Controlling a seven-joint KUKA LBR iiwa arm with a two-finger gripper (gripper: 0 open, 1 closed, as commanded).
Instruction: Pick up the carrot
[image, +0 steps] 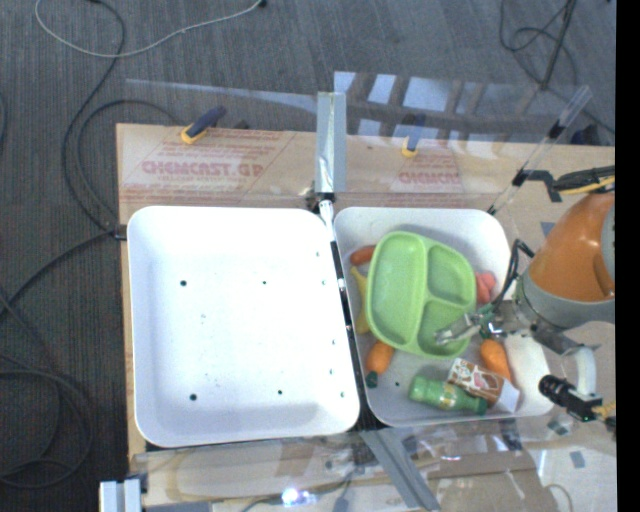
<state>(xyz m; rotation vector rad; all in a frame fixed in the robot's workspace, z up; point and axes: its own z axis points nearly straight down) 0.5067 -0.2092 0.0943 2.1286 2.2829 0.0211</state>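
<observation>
- Left bin (240, 325): white, shallow, takes up the left half of the bench (200, 165); a few small dark specks on its floor.
- Right bin (420, 222): white, shallow, set just beside the left one, their rims touching along the middle.
- Green plate (415, 285): divided into compartments, lying tilted over the middle of the right bin and covering part of what sits under it.
- Carrot (494, 358): orange, short, in the right bin at about 4 o'clock from the green plate, near the bin's right wall, tip pointing to roughly 5 o'clock.
- Second orange piece (379, 358): at 7 o'clock from the plate, against the bin's left wall; what it is cannot be told.
- Green bottle (445, 394): lying on its side along the bin's bottom edge.
- Small carton (476, 378): brown and white, just beside the bottle, touching the carrot's lower end.
- Red item (486, 287): peeking out at the plate's 3 o'clock edge.
- Arm (575, 265): grey with orange band, entering from 3 o'clock.
- Gripper (470, 326): low over the plate's lower right rim, fingers slightly apart with nothing seen between them; the carrot lies at about 4 o'clock from the fingertips, near but apart.
</observation>
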